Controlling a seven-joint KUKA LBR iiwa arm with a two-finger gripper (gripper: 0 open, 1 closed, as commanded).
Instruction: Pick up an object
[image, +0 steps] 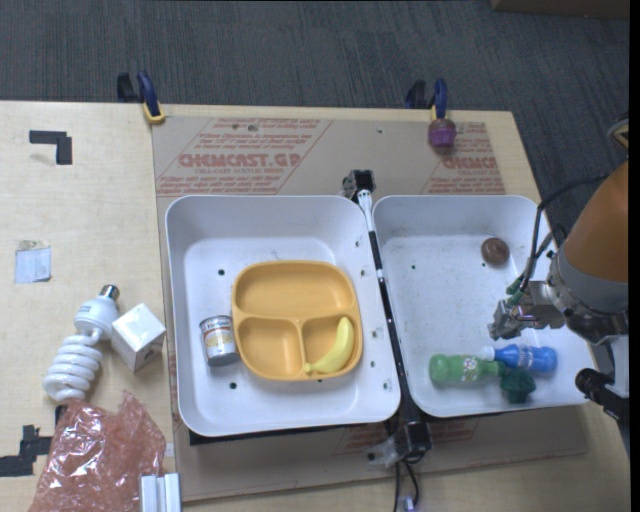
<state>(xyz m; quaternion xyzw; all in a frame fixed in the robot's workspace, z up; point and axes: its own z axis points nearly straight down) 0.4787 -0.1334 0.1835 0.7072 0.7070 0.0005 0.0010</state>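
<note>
My gripper (507, 322) hovers low over the right bin (440, 225), near its right side. Just below it lie a green bottle (456, 369), a blue bottle (527, 358) and a dark green lump (517, 388), all close together by the bin's front edge. A small brown disc (495, 250) rests further back in the same bin. In the left bin (190, 300) there is a yellow divided tray (285, 300) with a banana (339, 347) in one compartment, and a small can (216, 340) stands beside the tray. Nothing shows in the gripper's grasp.
The arm's orange band (608, 230) enters at the right edge. A purple object (441, 131) sits on the board behind the bins. Left of the bins lie a spiral light bulb (82, 345), a white cube (138, 335) and crumpled pink plastic (95, 455).
</note>
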